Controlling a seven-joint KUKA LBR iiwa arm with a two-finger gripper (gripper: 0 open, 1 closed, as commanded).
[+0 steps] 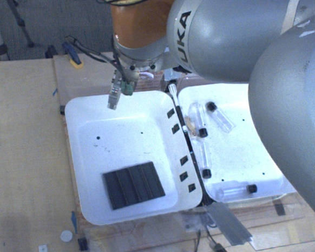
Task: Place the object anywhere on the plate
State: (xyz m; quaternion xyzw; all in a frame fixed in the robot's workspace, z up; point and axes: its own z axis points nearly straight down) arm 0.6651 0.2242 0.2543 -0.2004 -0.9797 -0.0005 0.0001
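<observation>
A black ridged rectangular plate (134,185) lies flat in the front part of the left bin (89,155). Several clear tubes with black caps lie in the right bin (241,149): one (217,116) near the back, one (198,123) by the divider, another (204,160) along the divider and one (236,189) at the front. My gripper (115,96) hangs over the back edge of the left bin, far from the plate and to the left of the tubes. A small green part (127,87) shows on it.
Black clips (179,145) line the divider between the bins. Dark cables (89,52) run behind the left bin. Small loose parts (66,236) lie on the wooden bench at the front left. The big grey arm (284,85) covers the right side.
</observation>
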